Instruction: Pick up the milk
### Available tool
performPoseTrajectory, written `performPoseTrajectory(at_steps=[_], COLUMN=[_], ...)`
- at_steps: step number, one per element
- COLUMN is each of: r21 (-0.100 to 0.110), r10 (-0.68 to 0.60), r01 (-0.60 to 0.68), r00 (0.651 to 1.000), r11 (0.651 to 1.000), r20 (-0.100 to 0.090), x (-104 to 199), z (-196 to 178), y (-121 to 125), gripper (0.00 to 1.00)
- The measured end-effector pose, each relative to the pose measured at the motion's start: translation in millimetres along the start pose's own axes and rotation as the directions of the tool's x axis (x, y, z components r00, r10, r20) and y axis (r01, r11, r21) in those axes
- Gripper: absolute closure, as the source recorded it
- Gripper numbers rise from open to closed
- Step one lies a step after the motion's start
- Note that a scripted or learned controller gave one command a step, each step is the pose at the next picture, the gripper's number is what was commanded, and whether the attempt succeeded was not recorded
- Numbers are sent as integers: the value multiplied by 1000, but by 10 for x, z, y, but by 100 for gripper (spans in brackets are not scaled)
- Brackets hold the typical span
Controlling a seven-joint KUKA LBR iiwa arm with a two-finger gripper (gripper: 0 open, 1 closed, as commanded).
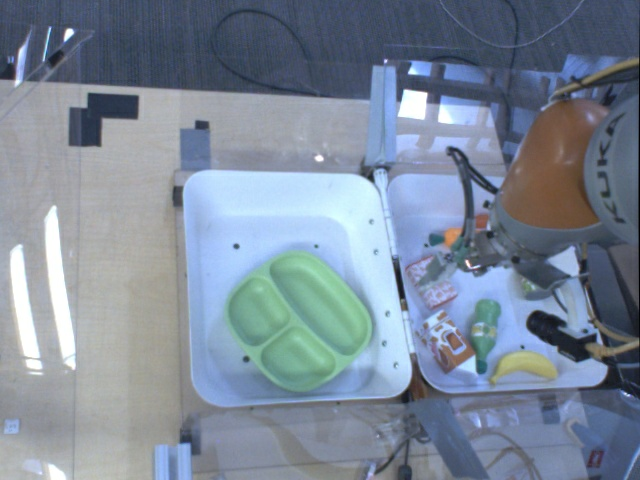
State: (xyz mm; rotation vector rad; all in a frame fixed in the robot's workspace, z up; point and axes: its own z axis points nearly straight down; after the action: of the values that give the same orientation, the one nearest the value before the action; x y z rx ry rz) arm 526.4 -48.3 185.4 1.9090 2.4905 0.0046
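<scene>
Left bin (200, 268): a shallow white tray holding one green divided plate (300, 320), which lies flat near the middle with its three compartments bare.

Right bin (400, 208): the tray with the loose groceries, crowded toward its left and near edges, within the arm's reach from the right.

Milk (445, 340): most likely the small red-and-white carton lying on its side near the front-left of the right bin; a second, similar carton (432, 280) lies just behind it, and the print is too small to say which is the milk.

Neighbours: a green bottle (484, 333) lies just beside the front carton, and a yellow banana (525, 368) rests along the front wall, so a descent there has little room.

Arm (550, 168): grey with an orange band, leaning over the right bin.

Gripper (470, 253): low over the rear carton, by something orange; whether its jaws are apart or together cannot be told.

Task stage: judged as approach, nothing lifted yet.
</scene>
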Motion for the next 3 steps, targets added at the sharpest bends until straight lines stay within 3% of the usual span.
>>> performPoseTrajectory(at_steps=[1,2,3], r21=[-1,-10,0], r10=[234,115,304], r01=[-234,-115,-304], r00=[972,993,953], r11=[972,993,953], r20=[0,2,0], x=[-291,-275,-268], z=[512,962,624], y=[-445,-439,-475], gripper=[0,0,0])
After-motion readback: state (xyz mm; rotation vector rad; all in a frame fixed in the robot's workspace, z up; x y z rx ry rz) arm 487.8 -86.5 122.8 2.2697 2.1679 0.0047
